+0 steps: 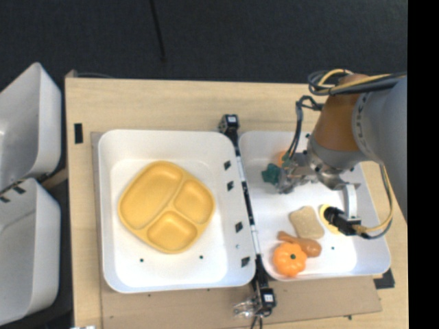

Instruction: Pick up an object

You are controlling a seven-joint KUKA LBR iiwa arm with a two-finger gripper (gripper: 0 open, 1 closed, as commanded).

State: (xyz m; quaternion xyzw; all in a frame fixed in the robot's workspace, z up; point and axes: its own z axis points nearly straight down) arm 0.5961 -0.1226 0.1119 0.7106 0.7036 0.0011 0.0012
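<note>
**Claw low in the right bin, beside a green toy**

From my overhead camera I see the arm reaching in from the right, over the far part of the right bin. Its gripper is down near the bin floor. From this angle I cannot tell how far the claw is open or whether it has hold of anything.

A small green toy sits right against the claw's left side, close to the wall between the bins. A little orange piece peeks out just behind it.

Nearer to me in the same bin lie a slice of bread, a brown stick-shaped piece just below it, and a pumpkin touching that piece.

The left bin holds a yellow plate with three sections, lying flat near the middle. Both bins rest on the bench.
</note>
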